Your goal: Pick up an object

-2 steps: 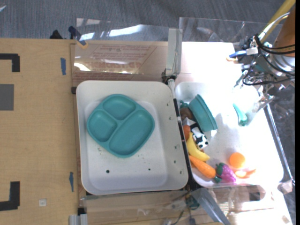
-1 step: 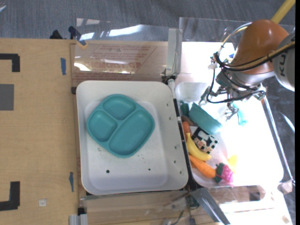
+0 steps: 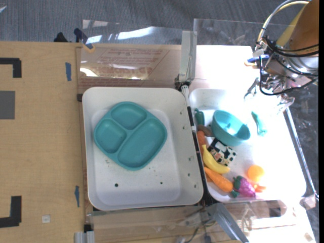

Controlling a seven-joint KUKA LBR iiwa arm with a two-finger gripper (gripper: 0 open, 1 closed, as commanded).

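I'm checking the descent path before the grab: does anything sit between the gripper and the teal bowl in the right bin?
Nothing visible does. The gripper hangs above the right bin's far end, and bare white floor separates it from the teal bowl.

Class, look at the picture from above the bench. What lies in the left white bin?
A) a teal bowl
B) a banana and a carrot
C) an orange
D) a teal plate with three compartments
D: the teal plate with three compartments lies in the left bin, while the banana, the carrots, the teal bowl and the orange lie in the right bin.
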